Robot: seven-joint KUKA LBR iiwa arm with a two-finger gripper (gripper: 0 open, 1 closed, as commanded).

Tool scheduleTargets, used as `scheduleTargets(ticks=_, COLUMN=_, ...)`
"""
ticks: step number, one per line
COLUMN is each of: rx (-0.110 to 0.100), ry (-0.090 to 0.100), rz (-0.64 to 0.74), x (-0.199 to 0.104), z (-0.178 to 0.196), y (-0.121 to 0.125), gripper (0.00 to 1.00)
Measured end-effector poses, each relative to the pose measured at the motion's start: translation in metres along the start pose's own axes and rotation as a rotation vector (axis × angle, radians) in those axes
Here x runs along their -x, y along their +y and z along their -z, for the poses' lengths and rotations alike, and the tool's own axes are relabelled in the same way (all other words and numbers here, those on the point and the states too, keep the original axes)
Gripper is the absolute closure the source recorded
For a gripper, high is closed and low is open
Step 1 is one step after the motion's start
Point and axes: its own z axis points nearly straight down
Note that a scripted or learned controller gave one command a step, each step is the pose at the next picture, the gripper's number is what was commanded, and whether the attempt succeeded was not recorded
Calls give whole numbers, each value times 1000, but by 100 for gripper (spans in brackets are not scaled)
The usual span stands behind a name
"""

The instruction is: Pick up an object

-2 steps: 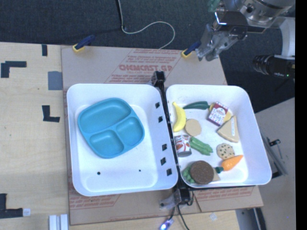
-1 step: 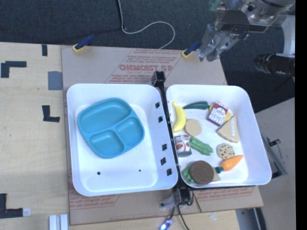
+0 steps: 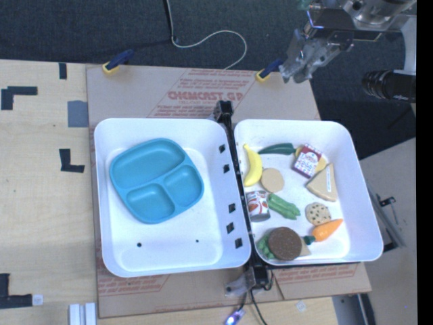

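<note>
left white bin (image 3: 122, 252) has a blue divided plate (image 3: 157, 179). right bin (image 3: 355, 175) holds the toy food: banana (image 3: 252, 164), burger (image 3: 283, 243), carrot (image 3: 327, 229). jaws up past the bins, can't tell if they're apart.

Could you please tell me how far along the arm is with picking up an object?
Nothing looks picked yet: the banana, carrot, cookie and other toy foods all lie in the right bin. The claw hangs above the cardboard beyond the bins, with nothing visible between its fingers. Choosing, reaching down, gripping and lifting all remain.
</note>
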Motion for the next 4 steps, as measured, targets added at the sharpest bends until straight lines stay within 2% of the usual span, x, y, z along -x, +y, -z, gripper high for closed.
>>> scheduleTargets(ticks=4, rx=-2, ry=-1, rz=5, x=-3, z=39, y=1, gripper=100)
